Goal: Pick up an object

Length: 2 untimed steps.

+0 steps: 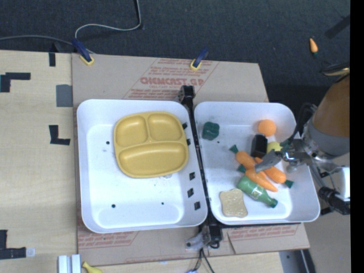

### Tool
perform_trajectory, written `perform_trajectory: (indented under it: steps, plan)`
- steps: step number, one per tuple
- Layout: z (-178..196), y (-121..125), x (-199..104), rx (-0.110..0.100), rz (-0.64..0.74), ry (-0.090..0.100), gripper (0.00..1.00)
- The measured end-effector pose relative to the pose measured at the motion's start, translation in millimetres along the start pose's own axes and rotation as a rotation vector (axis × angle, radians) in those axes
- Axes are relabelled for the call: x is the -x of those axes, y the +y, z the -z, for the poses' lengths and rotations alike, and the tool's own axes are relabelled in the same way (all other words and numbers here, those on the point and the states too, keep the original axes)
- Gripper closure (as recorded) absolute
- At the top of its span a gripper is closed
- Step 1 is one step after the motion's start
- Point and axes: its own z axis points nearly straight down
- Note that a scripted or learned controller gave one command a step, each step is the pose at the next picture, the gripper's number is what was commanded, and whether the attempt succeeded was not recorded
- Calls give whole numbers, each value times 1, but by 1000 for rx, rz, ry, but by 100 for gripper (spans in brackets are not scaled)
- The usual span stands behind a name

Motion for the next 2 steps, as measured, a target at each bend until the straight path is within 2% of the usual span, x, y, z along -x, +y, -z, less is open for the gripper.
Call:
perform_trajectory:
  steps: [1, 2]
  plan:
    - [-89, 16, -23, -2, 1, 2, 0]
    - [-80, 17, -23, -2, 1, 2, 100]
